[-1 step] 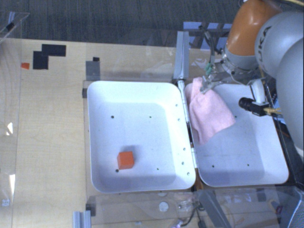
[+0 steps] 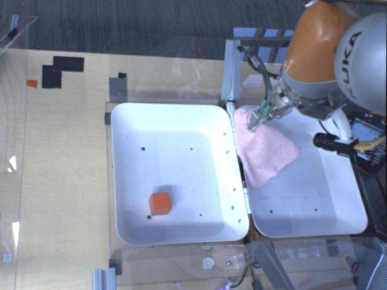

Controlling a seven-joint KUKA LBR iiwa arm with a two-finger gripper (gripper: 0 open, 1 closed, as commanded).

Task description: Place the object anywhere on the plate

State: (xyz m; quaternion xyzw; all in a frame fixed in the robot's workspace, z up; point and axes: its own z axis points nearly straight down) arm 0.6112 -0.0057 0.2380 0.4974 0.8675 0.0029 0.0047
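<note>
One orange block, one pink cloth, two bins

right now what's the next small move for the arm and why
Probably travel left and down toward the orange block. It lies alone in the left bin, while the gripper hovers over the pink cloth in the right bin, far from it.
</note>
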